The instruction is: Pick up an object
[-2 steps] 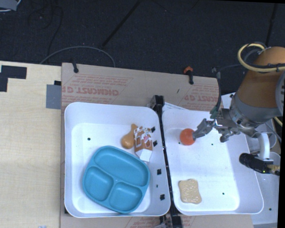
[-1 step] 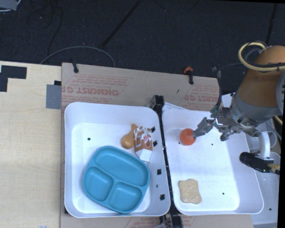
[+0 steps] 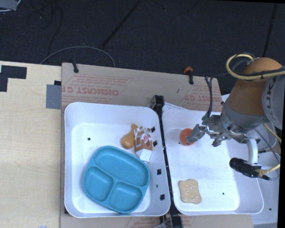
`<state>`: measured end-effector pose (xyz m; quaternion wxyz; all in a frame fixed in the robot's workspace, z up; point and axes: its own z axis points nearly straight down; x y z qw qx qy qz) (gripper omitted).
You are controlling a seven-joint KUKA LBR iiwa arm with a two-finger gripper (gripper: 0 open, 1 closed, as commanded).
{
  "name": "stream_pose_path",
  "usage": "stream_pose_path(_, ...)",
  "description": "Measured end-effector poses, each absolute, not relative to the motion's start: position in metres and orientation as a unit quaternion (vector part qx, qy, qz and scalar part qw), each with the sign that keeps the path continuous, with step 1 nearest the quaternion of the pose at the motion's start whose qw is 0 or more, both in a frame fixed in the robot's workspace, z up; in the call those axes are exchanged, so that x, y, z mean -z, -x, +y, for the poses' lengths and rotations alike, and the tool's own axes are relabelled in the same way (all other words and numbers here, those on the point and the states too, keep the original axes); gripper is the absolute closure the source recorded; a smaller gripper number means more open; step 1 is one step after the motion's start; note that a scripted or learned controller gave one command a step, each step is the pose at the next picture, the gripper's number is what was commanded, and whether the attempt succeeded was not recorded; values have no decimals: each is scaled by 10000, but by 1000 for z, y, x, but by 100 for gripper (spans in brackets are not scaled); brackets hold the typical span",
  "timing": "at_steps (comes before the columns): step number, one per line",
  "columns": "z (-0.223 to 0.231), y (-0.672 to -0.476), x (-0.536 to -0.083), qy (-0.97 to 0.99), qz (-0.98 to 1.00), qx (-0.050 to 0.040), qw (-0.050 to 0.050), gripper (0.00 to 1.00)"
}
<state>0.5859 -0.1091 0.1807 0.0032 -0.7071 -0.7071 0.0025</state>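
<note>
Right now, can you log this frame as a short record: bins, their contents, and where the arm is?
left bin: blue divided plate; orange-brown toy and small patterned packet near the divider
right bin: red-orange object, tan flat piece
arm: reaches in from the right, over the right bin
gripper: right beside the red-orange object; grasp cannot be told
</note>
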Motion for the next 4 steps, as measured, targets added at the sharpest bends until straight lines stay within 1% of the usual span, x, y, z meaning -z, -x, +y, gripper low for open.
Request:
stream_pose_path(1,-109,-591,-136,7072,-7070,-19,27,0)
stream_pose_path(2,-108,-590,-85,7076,-7066,-16,23,0)
stream_pose_path(3,-109,-591,-97,7093,-7049,-14,20,100)
stream_pose_path(4,-105,-591,-140,7072,-7070,0,3,100)
